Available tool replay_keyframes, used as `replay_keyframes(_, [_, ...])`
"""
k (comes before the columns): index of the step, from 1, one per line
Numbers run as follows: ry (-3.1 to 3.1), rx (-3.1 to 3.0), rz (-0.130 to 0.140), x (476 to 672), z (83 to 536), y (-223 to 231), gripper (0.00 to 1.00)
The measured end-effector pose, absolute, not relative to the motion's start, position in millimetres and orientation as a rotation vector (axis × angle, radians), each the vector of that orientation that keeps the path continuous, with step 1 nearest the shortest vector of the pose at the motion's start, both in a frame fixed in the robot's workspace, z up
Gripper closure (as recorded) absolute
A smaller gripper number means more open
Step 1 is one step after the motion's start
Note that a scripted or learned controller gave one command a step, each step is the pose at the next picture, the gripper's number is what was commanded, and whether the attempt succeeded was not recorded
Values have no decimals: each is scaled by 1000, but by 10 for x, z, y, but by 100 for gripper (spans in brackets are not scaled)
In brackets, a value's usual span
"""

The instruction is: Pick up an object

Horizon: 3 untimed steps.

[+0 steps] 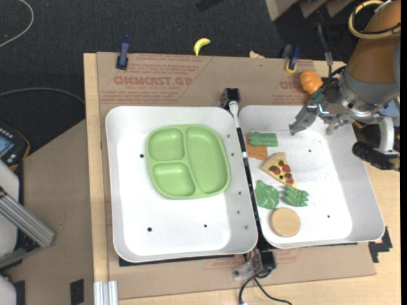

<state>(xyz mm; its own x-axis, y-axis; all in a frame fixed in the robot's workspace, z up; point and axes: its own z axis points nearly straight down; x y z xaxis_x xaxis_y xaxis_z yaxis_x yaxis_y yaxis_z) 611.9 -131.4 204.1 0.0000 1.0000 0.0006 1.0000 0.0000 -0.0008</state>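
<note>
1. The toy foods lie in the right bin (356,189) along its left side: a pizza slice (278,168), a green block (262,138), leafy greens (281,196) and a round cookie (285,222).
2. The gripper (316,117) hangs above the bin's far end, fingers spread, grasping nothing.
3. This looks like the approach step; next it needs to descend over one piece and close.

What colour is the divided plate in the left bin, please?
Light green, seen in the camera view: the divided plate.

pincer (316,121) open over right bin (356,189) | toy food along its left side | green tray (188,161) in left bin (121,170)
</note>
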Motion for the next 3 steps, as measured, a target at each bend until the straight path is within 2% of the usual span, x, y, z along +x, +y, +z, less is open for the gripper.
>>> replay_keyframes(1, [-2212, -2216, 7, 5263, 1814, -1047, 0])
replay_keyframes(2, [-2210, -2215, 11, 4806, 876, -1033, 0])
replay_keyframes(3, [-2222, -2229, 0, 5279, 847, -1677, 0])
